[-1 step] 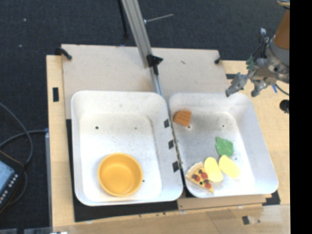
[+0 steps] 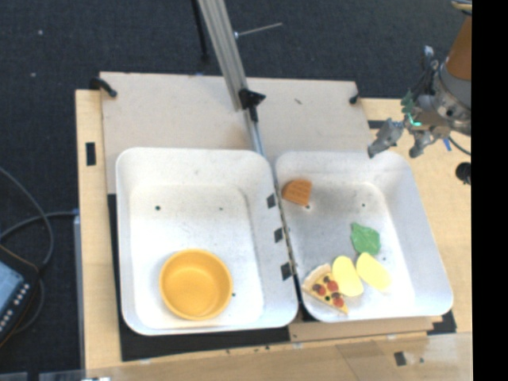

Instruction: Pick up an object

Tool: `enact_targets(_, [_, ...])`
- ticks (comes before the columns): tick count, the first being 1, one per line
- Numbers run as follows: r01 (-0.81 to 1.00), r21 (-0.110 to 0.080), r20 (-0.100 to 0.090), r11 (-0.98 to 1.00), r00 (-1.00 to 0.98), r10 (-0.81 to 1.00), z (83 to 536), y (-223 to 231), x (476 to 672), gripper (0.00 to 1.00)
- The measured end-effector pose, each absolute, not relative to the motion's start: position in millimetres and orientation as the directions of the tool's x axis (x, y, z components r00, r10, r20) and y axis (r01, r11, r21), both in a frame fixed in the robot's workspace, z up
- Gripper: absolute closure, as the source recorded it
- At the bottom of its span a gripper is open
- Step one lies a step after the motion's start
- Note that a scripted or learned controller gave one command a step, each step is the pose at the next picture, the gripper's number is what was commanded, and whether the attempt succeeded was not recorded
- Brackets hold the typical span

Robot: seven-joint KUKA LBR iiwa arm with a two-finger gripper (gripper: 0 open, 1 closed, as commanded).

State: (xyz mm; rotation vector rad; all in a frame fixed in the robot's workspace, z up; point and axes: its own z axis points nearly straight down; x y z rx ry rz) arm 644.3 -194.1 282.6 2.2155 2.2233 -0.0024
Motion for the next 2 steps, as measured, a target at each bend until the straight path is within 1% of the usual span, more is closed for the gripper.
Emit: enact_targets(2, [1.0,-0.003,-0.001,0.003,-0.003,1.0,193.6,-186.3,642.8,0.0])
